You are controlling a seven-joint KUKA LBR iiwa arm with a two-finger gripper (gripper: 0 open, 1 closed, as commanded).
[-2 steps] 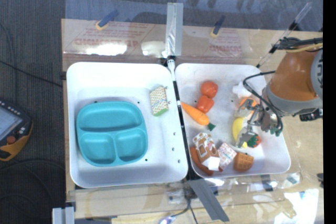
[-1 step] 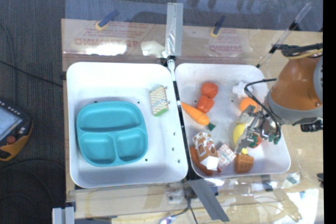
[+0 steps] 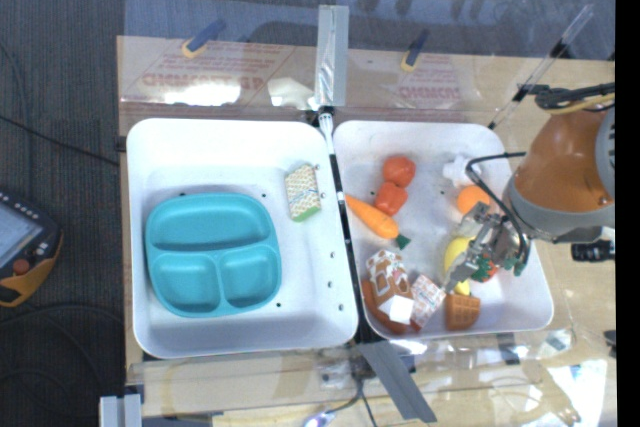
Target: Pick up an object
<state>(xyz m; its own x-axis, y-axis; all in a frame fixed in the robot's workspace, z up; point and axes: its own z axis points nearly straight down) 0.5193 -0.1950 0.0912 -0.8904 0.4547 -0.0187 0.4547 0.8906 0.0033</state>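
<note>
The right bin [image 3: 520,315] holds several toy foods. A red tomato [image 3: 398,169] and a smaller red piece [image 3: 390,199] lie at its upper left, with a carrot [image 3: 370,215] just below them. An orange piece [image 3: 472,200] lies beside the arm. My gripper [image 3: 472,260] hangs low over the bin's right half, right against a yellow piece [image 3: 455,253] and partly covering it. Below it sits a brown waffle-like piece [image 3: 462,311]. A brown and white block [image 3: 388,283] and a pink wrapped piece [image 3: 428,297] lie near the front wall.
The left bin [image 3: 150,140] holds a teal divided plate [image 3: 212,250] and a patterned sponge [image 3: 302,192] near the shared wall. The arm's orange band [image 3: 565,165] covers the right bin's right edge. A small white item [image 3: 455,167] lies at the back.
</note>
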